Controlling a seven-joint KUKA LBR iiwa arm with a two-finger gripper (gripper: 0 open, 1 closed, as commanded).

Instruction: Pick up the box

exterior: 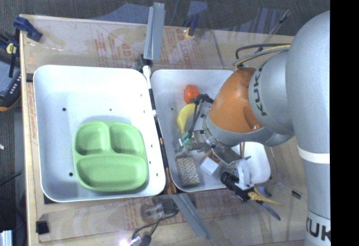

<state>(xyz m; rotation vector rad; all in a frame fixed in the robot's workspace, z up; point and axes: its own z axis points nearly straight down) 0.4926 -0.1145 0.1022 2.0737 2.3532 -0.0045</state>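
Observation:
The box (188, 171) is a small speckled grey-brown block lying flat near the front edge of the right bin (168, 85). My gripper (194, 139) hangs below the orange wrist band (235, 107), low over the middle of that bin. It is just behind the box and apart from it. The arm's body hides most of the gripper. A small white cube (208, 166) lies right beside the box.
A red ball (191, 93) and a yellow piece (185, 117) lie behind the gripper, with a small green item (184, 139) at its left. A white object (257, 164) sits at the bin's front right. A green divided plate (110, 156) lies in the left bin (56, 87).

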